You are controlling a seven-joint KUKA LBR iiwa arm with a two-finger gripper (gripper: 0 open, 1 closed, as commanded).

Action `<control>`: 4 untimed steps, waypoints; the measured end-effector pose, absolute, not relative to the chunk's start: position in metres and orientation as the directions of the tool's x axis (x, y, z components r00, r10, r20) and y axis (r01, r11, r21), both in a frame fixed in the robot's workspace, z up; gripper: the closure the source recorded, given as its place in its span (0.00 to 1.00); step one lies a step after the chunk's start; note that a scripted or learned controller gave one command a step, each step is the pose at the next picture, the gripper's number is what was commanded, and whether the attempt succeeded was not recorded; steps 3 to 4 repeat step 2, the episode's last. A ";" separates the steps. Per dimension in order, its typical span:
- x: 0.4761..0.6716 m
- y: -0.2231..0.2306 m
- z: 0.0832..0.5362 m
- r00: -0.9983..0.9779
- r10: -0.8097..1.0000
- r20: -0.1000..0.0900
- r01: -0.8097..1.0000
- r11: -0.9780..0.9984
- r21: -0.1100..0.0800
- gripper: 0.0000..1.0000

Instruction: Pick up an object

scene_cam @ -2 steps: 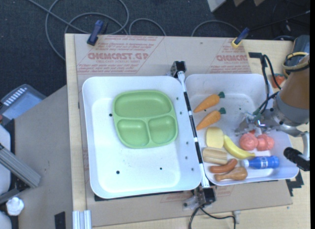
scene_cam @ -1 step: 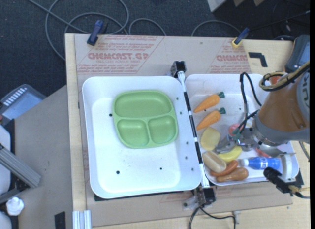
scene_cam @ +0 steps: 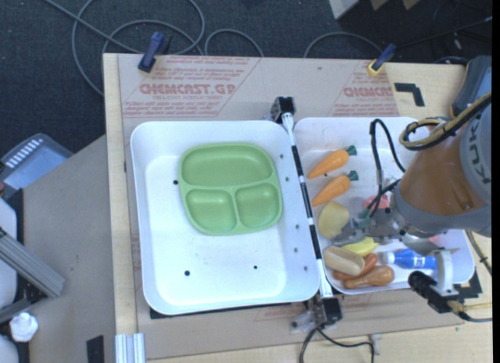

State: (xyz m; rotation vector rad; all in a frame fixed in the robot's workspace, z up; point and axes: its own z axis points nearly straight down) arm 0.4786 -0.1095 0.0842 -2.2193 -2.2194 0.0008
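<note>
Two shallow white bins are seen side by side on the bench, the left bin (scene_cam: 148,221) and the right bin (scene_cam: 344,129), parted by a thin black-studded divider. In the left bin, a green sectioned tray (scene_cam: 230,187) is set toward the far edge, flat, with one long compartment and two small ones below it.

The right bin is crowded. Two orange carrots are laid near its far-left corner, the upper carrot (scene_cam: 328,162) just above the lower carrot (scene_cam: 332,190), both tilted with green tips pointing right. A pale yellow fruit (scene_cam: 333,218) is placed against the left wall below them. Along the near edge a bread roll (scene_cam: 344,259), a sausage (scene_cam: 370,277) and a yellow piece (scene_cam: 363,245) are bunched together, touching. A blue and white item (scene_cam: 410,259) is lying to their right.

The arm (scene_cam: 449,174) is brought in over the right bin's right side, and the gripper (scene_cam: 375,221) is lowered among the items, just beside the yellow fruit and above the yellow piece. How far the pincer is spread cannot be told, and nothing can be confirmed in its hold.
</note>
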 end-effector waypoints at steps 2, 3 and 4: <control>0.537 -0.027 0.185 -0.001 1.000 0.001 1.000 0.001 0.001 1.00; 0.537 -0.027 0.185 -0.001 1.000 0.001 1.000 0.001 0.001 1.00; 0.537 -0.027 0.185 -0.001 1.000 0.001 1.000 0.001 0.001 1.00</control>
